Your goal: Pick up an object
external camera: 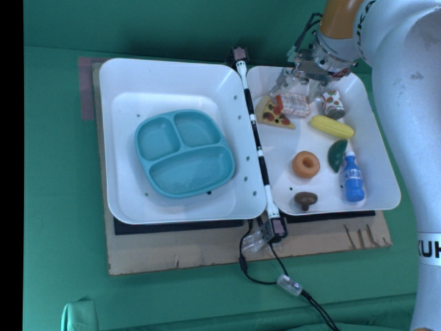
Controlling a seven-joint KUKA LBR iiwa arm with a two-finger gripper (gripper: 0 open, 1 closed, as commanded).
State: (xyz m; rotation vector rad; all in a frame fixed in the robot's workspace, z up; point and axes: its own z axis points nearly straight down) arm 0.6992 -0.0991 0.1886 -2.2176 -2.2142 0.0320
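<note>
Arm (pixel 396 81) enters from the right, orange band at the top edge; gripper (pixel 298 81) low over the back of the right bin (pixel 382 185), just above a red-and-white box (pixel 295 103); finger state cannot be told, and nothing is seen held.

Right bin contents: pizza slice (pixel 273 112) just left of the box, touching or nearly so; small patterned can (pixel 334 104) to the box's right; corn cob (pixel 332 126) in front of the can; green wedge (pixel 336 155) below the corn; blue bottle (pixel 353 178) beside the wedge, lying toward the front; donut (pixel 306 164) mid-bin; brown mushroom-like piece (pixel 306 200) near the front wall.

Left bin (pixel 124 81): teal three-part plate (pixel 185 153), centred, flat.

Black-and-white striped bar (pixel 255 140) runs along the divide between the bins; cable (pixel 275 271) trails off the front edge over the green bench (pixel 55 185).
</note>
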